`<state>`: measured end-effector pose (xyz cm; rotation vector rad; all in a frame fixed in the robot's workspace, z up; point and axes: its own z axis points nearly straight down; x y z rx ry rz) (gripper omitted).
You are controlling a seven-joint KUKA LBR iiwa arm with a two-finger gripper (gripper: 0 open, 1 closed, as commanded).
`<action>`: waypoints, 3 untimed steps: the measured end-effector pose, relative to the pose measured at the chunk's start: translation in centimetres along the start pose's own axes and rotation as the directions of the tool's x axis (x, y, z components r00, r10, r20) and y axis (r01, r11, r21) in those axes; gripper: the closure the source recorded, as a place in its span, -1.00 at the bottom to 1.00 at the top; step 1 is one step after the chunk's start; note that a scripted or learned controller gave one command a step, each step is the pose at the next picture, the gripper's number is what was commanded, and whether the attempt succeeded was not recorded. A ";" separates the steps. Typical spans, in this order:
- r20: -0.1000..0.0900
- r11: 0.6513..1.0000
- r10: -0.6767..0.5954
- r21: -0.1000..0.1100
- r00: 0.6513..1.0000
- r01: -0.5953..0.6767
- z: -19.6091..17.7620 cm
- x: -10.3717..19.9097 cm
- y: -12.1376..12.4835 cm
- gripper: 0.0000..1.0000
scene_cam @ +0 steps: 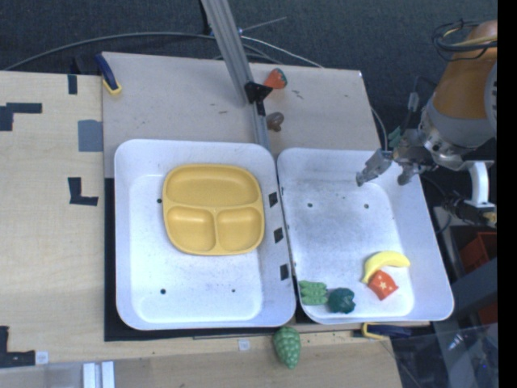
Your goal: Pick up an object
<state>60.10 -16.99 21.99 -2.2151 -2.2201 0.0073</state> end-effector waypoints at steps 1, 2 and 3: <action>0.001 1.000 0.000 -0.001 1.000 0.000 4.4 0.3 0.2 -1.00; 0.001 1.000 -0.001 -0.001 1.000 0.001 9.9 0.1 1.1 -1.00; 0.001 1.000 -0.001 -0.005 1.000 0.001 8.6 0.2 1.2 1.00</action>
